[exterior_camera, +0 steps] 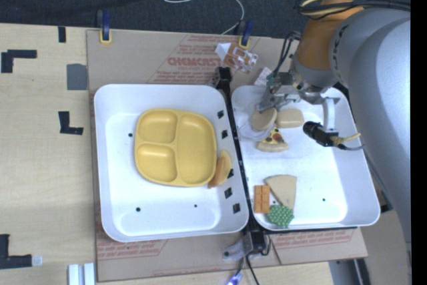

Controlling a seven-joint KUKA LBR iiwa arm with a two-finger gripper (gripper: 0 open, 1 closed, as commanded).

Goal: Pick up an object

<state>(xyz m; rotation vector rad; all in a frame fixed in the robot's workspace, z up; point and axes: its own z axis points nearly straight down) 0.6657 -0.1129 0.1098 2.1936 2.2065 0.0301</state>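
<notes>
A: What takes the most room on the light wooden worktop (pixel 40 163)?

B: The grey robot arm with the orange band (pixel 373 77) is biggest; it enters from the right and bends over the right shallow white bin (pixel 357 173). Next comes the left shallow white bin (pixel 113 143), which carries a yellow plastic plate with three compartments (pixel 175 147). A tan bread-like piece (pixel 221 169) leans at the plate's right edge.

A: And in the right bin?

B: A clear round plastic lid (pixel 245 102) lies in the upper left corner. Near it are two beige rounded food toys (pixel 277 119), touching each other, and just below them a small pizza-slice toy (pixel 272 141). Lower down rest a tan wedge-shaped sandwich toy (pixel 283 189), an orange cracker-like block (pixel 261 198) and a green bumpy ball (pixel 281 215), all close together.

A: How does the end effector (pixel 275 98) stand?

B: It hangs just above the beige toys, at the lid's right side. Whether it is spread or pressed together one cannot tell, and nothing is clearly seen pinched in it.
</notes>
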